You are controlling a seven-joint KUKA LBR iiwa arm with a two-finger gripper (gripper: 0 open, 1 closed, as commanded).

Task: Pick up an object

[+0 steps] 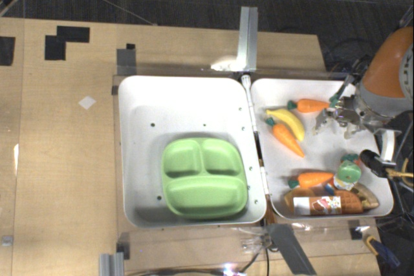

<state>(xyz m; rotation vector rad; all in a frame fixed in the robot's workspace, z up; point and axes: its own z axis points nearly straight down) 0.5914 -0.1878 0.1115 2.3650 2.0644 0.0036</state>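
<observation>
My gripper (335, 123) hangs over the upper right part of the right bin (310, 155), open, with nothing between its fingers. Just to its upper left lies an orange carrot (312, 105). Further left, a yellow banana (288, 121) rests against a second carrot (288, 139). A third carrot (315, 178) lies along the bin's near side. Beside it stand a small green-capped item (349, 172) and a brown bottle (326, 203) with a white label, lying on its side.
The left bin (149, 113) holds a green divided plate (204, 178) in its near half. A metal post (248, 39) stands behind the wall between the two bins. The grey arm with its orange band (391, 71) comes in from the right.
</observation>
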